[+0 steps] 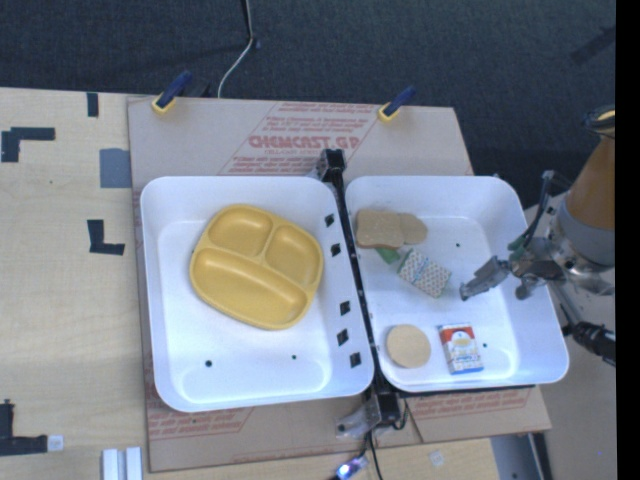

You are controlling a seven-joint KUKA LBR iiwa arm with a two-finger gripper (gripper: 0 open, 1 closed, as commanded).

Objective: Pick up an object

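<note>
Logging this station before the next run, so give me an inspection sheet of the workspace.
Surface: two white bins, left bin and right bin, on a cardboard sheet.
Job's things: right bin holds a bread slice, a patterned packet, a round cookie and a small red box.
Clutter: yellow divided plate in the left bin.
Grippers: gripper over the right bin, holding nothing.
Cables: cable at the back.
Surroundings: dark carpet.

Two shallow white bins (pixel 165 218) are sitting side by side on a brown cardboard sheet (pixel 300 138), which is serving as the landmark. Two yellow-and-blue clamps (pixel 172 92) are gripping the sheet's far edge. A black cable (pixel 240 28) is trailing beyond that edge across dark carpet (pixel 400 28).
</note>
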